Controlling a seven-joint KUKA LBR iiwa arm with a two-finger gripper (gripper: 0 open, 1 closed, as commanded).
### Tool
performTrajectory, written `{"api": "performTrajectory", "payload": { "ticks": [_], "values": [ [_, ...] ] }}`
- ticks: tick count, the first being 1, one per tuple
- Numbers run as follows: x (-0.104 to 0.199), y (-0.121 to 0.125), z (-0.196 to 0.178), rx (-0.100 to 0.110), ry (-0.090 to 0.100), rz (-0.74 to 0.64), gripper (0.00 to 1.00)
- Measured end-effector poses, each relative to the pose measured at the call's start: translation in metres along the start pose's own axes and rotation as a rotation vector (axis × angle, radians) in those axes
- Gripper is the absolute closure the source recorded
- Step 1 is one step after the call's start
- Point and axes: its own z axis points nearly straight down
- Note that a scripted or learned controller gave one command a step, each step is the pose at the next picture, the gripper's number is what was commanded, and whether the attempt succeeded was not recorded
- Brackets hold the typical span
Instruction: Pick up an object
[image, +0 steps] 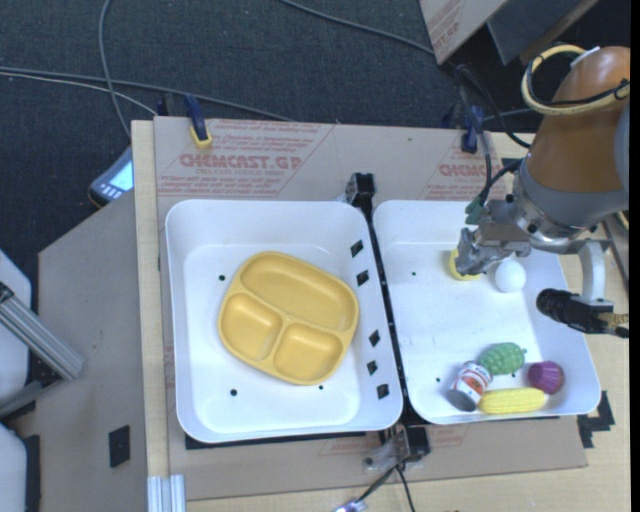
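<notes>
My gripper (477, 256) is low over the far part of the right bin (430, 330), reaching in from the right. A small yellow thing (461, 268) peeks out just under its left side, touching or nearly touching it; most of that thing is hidden. A white ball (510, 277) lies right beside the gripper on its near right. At the bin's near right corner sit a green bumpy toy (502, 358), a purple toy (545, 377), a yellow corn cob (513, 401) and a small can (470, 385).
The left bin (190, 300) holds a yellow divided plate (288, 316). A black divider with clips (372, 290) runs between the bins. The middle of the right bin is bare white floor.
</notes>
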Motion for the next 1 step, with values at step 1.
{"api": "performTrajectory", "payload": {
  "ticks": [1],
  "values": [
    [0.0503,-0.0002,-0.0007,-0.001,0.001,-0.001,1.00]
  ]
}}
